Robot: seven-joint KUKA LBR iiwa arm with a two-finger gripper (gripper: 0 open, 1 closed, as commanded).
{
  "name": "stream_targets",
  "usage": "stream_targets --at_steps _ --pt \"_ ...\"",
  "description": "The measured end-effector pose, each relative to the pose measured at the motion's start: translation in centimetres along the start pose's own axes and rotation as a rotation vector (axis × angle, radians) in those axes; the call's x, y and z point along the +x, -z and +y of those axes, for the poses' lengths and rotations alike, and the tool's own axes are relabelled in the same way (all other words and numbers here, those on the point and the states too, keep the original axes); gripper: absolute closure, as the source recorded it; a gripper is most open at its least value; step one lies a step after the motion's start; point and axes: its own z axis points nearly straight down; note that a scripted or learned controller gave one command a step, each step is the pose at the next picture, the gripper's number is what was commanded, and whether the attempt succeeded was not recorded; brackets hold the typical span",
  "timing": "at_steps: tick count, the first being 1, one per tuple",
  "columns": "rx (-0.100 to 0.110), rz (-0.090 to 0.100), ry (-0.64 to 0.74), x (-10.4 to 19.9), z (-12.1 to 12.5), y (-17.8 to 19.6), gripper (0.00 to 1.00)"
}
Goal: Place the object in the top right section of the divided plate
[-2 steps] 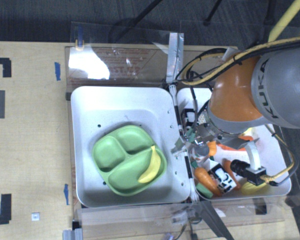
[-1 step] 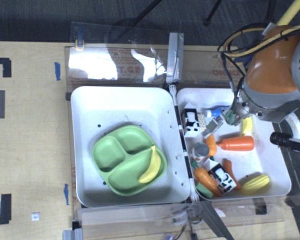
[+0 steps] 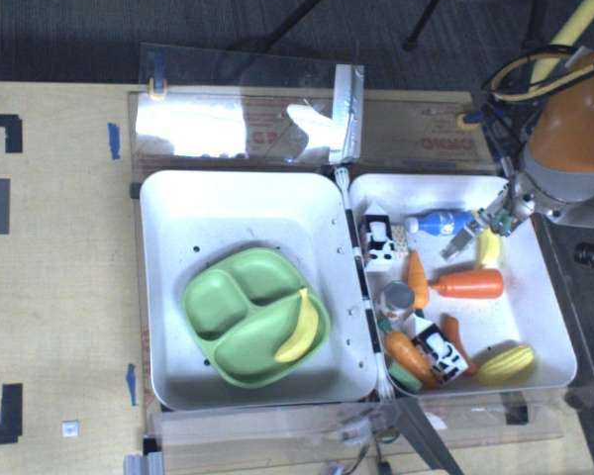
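Near bench edge, toy clutter (image 3: 431, 349) fills front of right bin (image 3: 549, 295); my gripper (image 3: 483, 228) hovers over back of that bin, just beside small yellow piece (image 3: 488, 249); fingers' grip I cannot tell, too blurred; divided plate (image 3: 252, 315) sits in left bin (image 3: 178, 226), banana (image 3: 299, 332) lying across its right rim; I judge picking step in hand; next: secure piece, carry left to top right section; arm cut off at frame edge.
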Motion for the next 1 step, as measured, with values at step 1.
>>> stream_targets --at_steps 1 --pt "-0.001 -0.002 0.067 -5.73 -2.07 1.28 0.00"
